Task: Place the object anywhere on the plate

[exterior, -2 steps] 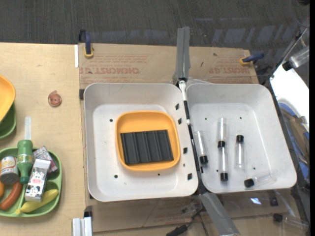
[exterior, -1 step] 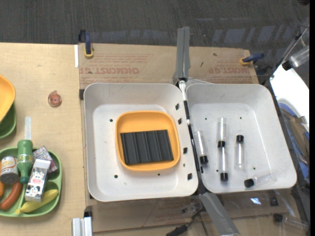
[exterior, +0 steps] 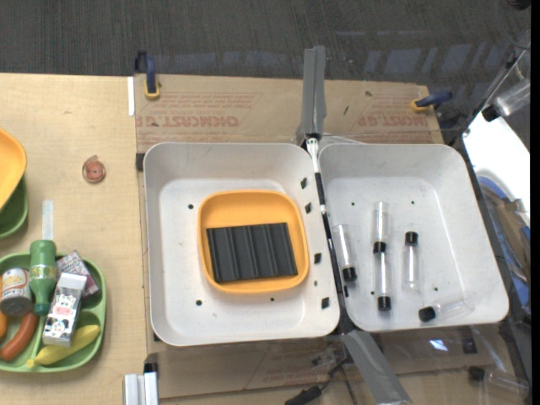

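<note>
An orange square plate [exterior: 251, 203] lies in the middle of the left white bin [exterior: 169, 226]. A dark grey ribbed slab [exterior: 253, 253] rests flat on the plate and covers most of its floor. In the right white bin [exterior: 447, 184] lie several clear tubes with black caps. One tube [exterior: 343, 247] lies near the bin's left wall, two [exterior: 380, 226] lie end to end in the middle, one [exterior: 411, 260] lies to their right, and one [exterior: 443, 310] lies slanted at the front right corner.
A grey metal post [exterior: 313, 91] stands behind the seam between the bins. Cardboard [exterior: 219, 108] underlies both bins, held by clamps. On the wooden bench at left sit a green tray of toy food [exterior: 51, 327], an orange bowl [exterior: 8, 171] and a small pink disc [exterior: 94, 170].
</note>
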Motion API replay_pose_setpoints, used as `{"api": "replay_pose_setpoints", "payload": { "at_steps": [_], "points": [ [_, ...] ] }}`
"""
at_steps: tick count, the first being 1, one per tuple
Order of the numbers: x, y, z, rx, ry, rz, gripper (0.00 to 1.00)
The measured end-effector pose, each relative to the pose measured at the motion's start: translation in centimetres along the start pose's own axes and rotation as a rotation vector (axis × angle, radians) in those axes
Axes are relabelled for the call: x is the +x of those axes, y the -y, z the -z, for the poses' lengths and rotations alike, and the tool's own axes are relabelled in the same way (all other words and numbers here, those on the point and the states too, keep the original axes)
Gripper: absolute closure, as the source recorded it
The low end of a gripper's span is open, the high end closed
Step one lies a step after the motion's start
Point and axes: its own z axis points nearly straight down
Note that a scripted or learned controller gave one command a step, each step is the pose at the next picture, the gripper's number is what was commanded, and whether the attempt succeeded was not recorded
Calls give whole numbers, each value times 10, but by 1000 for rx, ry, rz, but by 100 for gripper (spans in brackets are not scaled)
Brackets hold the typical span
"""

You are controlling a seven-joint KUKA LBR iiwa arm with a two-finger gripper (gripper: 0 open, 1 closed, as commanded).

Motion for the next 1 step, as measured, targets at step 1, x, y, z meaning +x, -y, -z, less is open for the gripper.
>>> {"api": "replay_pose_setpoints", "payload": {
  "at_steps": [1],
  "points": [
    [0,0,-1,0,-1,0,100]
  ]
}}
